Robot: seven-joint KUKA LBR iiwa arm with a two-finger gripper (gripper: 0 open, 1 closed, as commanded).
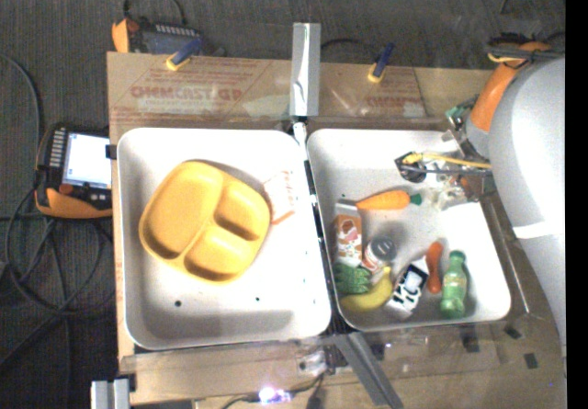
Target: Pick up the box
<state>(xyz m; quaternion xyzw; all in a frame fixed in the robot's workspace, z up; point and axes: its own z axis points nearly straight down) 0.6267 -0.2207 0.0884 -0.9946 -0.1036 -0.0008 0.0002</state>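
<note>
The arm [533, 150] comes in from the right, its orange band [492, 96] just above the wrist. The gripper [447, 179] hangs over the far right corner of the right bin [501, 311]. From here I cannot tell how its grip is set, and nothing shows in it.

The box [346, 236] lies in the right bin, close against the wall nearest the left bin. It is a small carton printed in orange-red and white, and it sits well apart from the gripper. A carrot [384, 200] lies between the two, with its green tip toward the gripper. Just beside the box, on the side toward the gripper, is a small grey round-topped thing [381, 247]. Below the box a bunch of green leaves [349, 278] touches a banana [369, 299]. Further along the near wall lie a black-and-white piece [410, 288], a slim orange piece [434, 256] and a green bottle [453, 284].

The left bin [138, 324] holds a yellow divided tray [207, 219], turned at an angle. A small white-and-red packet [283, 194] touches the tray's edge on the side toward the right bin.
</note>
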